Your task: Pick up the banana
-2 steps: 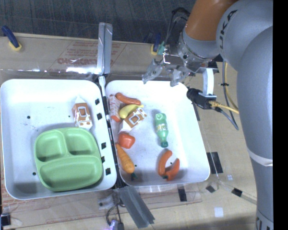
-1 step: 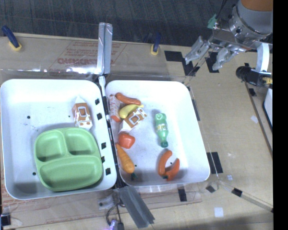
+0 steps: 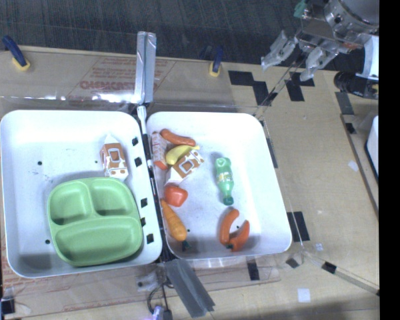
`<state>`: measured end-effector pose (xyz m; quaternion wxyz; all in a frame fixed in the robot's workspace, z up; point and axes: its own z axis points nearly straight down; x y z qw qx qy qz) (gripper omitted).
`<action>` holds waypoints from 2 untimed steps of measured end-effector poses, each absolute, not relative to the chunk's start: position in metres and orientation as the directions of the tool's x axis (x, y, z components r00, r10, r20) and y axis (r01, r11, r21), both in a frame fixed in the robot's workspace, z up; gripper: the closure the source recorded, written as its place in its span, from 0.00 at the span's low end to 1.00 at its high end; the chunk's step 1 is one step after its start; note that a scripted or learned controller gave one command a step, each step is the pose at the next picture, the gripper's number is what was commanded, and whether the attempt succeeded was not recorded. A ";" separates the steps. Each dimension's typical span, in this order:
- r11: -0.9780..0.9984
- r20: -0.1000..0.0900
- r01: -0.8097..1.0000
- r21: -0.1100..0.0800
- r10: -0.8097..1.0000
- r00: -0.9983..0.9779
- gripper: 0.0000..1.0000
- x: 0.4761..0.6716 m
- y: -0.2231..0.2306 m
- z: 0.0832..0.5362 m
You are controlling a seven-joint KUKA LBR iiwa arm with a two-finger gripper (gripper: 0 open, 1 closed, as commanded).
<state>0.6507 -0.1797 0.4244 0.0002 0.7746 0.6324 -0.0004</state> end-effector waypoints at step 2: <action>-0.630 -0.003 0.777 -0.006 0.777 0.630 0.00 0.625 -0.177 0.391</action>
